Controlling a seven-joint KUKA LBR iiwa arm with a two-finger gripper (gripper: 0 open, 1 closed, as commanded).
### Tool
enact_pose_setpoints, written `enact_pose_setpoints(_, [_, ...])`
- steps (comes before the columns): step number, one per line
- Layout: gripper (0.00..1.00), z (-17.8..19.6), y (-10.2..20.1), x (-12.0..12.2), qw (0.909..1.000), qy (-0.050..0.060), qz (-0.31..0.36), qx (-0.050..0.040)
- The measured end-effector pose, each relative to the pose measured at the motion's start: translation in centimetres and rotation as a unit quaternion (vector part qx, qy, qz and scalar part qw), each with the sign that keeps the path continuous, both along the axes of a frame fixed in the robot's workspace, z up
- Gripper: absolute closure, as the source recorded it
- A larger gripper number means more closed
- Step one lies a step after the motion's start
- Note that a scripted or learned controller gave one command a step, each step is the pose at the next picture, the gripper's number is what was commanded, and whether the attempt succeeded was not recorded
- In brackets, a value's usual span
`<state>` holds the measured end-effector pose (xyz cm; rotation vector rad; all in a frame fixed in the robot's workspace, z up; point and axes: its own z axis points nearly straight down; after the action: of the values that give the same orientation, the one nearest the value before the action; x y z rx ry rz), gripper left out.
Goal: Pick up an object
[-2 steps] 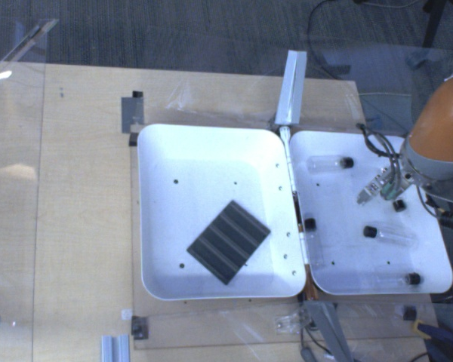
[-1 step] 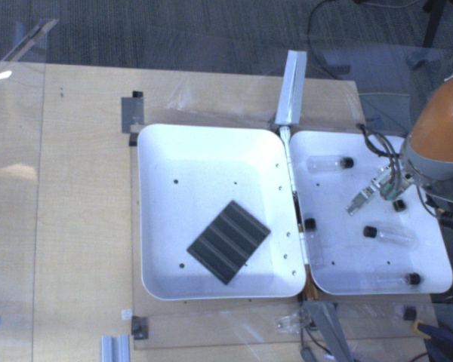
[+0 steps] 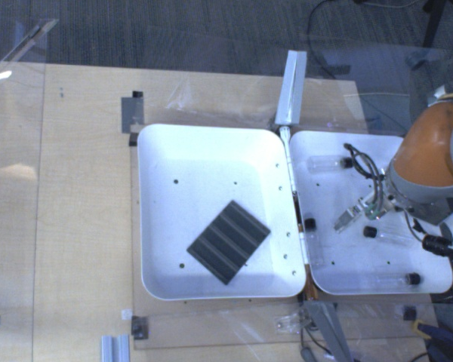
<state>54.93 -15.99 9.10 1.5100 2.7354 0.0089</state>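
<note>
A dark grey ribbed rectangular pad lies flat and turned diagonally in the left white bin, near its front middle. The grey arm with its orange band reaches in from the right over the right white bin. My gripper hangs low over the middle of that bin, pointing left, with black cables running along the wrist. Around it lie clear tubes with black caps: one at the back, one just right of the gripper and one at the front.
A small black piece sits by the right bin's left wall. A metal bar stands behind the seam between the bins. Black brackets hold the left bin on the wooden bench.
</note>
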Motion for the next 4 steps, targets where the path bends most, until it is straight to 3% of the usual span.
enact_pose_setpoints(1, [0.00, 0.2, 5.1, 1.9, 0.9690, 0.000, 0.247, -0.0081])
enact_pose_setpoints(2, [0.00, 1.8, -1.3, 9.4, 0.8717, 0.014, 0.490, 0.0019])
enact_pose_setpoints(3, [0.00, 0.4, 0.9, 9.2, 0.9575, 0.028, 0.287, 0.0073])
enact_pose_setpoints(4, [0.00, 0.0, 4.4, 8.1, 0.9717, 0.012, 0.236, -0.0047])
